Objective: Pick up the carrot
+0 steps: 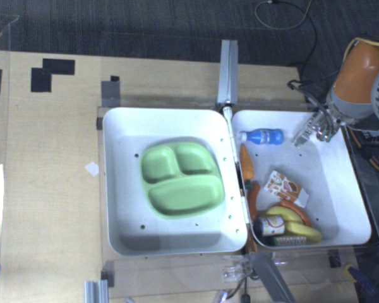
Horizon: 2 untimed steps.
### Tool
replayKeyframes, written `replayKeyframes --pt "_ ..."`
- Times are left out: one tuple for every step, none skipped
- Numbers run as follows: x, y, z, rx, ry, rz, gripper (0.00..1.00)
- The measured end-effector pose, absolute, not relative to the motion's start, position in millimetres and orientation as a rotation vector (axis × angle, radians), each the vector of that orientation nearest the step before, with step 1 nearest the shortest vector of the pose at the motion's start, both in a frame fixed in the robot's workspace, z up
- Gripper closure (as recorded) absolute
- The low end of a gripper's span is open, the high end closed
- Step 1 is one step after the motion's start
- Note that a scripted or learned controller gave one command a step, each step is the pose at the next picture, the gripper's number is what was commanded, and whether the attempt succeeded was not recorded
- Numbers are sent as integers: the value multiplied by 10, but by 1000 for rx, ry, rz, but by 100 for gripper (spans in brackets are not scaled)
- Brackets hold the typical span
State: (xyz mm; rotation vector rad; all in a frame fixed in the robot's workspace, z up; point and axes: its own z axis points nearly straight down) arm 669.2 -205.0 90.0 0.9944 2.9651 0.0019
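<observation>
Carrot [246, 161]: tapered, smooth orange, against right bin [341, 188] left wall; fingers [316, 131] state unclear.

Two white bins [114, 188], one green tray [182, 177], one carrot [246, 163], one bottle [263, 136], one banana [295, 223].

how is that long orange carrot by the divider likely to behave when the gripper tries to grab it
The long orange carrot looks smooth and tapered, so it may slip or roll between the fingers. It lies tight against the right white bin's left wall, which probably leaves little room on that side. It seems stiff, likely a toy, so it should not flop. The gripper hangs off near the blue bottle.
</observation>
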Motion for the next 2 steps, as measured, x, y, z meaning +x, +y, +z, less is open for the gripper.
replayKeyframes --pt "6609 -2037 881 588 3075 0 100" --pt "6558 -2045 885 65 3129 -1 100"
